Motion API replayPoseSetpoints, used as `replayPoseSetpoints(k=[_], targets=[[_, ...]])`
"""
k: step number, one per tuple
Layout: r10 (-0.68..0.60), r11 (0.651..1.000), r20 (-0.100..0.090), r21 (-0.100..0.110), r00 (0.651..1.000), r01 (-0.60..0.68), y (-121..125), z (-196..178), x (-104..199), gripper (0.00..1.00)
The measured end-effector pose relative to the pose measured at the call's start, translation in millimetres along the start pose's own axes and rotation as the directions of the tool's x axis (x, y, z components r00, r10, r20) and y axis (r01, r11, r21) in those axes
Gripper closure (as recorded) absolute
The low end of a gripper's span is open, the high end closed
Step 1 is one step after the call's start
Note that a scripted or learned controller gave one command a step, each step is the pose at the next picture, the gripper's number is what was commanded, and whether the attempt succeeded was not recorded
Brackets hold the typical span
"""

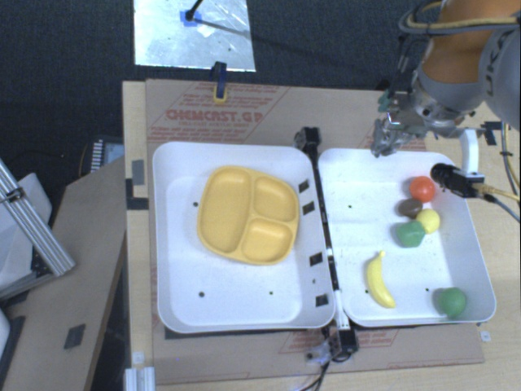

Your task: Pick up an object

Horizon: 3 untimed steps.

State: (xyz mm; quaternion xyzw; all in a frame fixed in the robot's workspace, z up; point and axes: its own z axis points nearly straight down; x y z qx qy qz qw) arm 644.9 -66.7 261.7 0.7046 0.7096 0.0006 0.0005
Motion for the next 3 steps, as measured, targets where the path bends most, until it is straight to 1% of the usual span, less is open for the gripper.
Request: replayPoseSetpoints(k=[1, 3], targets=[[-0.003, 1.000, -0.002, 0.001, 1.000, 0.003, -11.8, 15.8, 58.9, 1.00], [-0.002, 1.000, -0.001, 0.002, 1.000, 0.002, -29.9, 43.4, 156.9, 1.00]])
